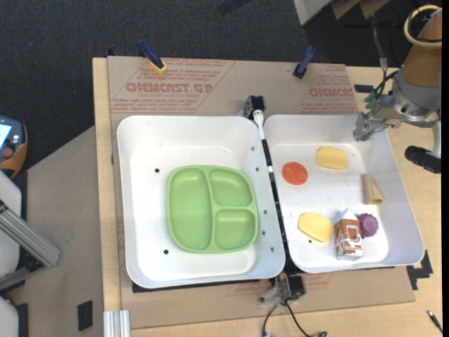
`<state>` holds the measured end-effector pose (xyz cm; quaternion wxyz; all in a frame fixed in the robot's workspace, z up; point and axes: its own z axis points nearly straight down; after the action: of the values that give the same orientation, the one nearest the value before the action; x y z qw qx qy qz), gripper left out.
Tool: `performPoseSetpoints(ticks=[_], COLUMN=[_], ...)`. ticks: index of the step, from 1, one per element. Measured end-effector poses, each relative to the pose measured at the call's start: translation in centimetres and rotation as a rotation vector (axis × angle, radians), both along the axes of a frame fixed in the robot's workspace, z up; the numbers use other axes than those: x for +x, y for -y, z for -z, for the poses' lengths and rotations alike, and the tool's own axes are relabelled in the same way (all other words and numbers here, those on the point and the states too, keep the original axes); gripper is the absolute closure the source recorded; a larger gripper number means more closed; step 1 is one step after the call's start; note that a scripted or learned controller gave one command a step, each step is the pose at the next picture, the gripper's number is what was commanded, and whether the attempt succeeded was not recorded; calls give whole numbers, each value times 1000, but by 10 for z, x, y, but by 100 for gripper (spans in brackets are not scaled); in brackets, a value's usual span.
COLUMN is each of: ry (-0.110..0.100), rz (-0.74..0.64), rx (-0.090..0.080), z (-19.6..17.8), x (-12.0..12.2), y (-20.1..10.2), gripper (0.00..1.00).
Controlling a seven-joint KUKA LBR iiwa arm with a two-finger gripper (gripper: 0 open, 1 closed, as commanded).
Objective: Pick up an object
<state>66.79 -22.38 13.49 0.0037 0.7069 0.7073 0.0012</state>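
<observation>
The right bin (pixel 396 188) holds a red round piece (pixel 295 173), a yellow oblong piece (pixel 332 158) behind it, a tan cone-like piece (pixel 371 189) by the right wall, a yellow lump (pixel 316 227), a brown and white carton (pixel 348 238) and a purple piece (pixel 367 224) at the front. My gripper (pixel 365 127) hangs over the bin's far right corner, above and right of the yellow oblong piece, with nothing seen between its fingers. The arm's orange band shows at the upper right.
The left bin (pixel 137 188) holds a green divided tray (pixel 211 208). A black divider with clips runs between the bins. Blue clamps (pixel 151 56) pin the cardboard sheet at the back. Cables lie near the right edge.
</observation>
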Motion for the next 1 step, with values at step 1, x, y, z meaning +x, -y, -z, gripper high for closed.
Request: performPoseSetpoints(ticks=[1], ry=[12], rz=[-4], rx=[-1], z=[-225], x=[-18], y=[-58], gripper=[100])
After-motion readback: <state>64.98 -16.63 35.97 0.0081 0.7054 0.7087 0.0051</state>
